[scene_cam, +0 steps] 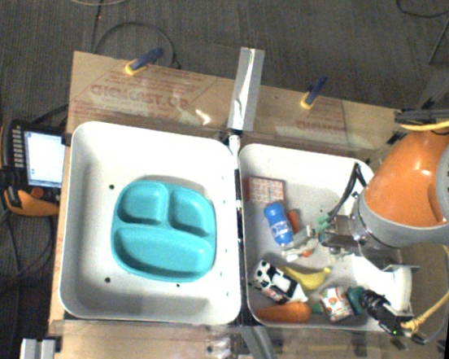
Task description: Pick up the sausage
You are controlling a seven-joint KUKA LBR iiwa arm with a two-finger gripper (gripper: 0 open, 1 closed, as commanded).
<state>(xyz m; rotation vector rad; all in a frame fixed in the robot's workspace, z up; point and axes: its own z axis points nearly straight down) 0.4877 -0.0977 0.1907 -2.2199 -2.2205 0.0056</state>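
Zero progress so far: the reddish-orange sausage [283, 310] lies in the right shallow white bin [324, 173], and whether my gripper [326, 233] is open or closed, I can't tell.

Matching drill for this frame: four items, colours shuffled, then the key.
Items:
1. tray
2. bottle
3. banana
4. sausage

Colours:
A. yellow
B. orange-red
C. turquoise
D. blue

Pairs: 1-C, 2-D, 3-A, 4-B
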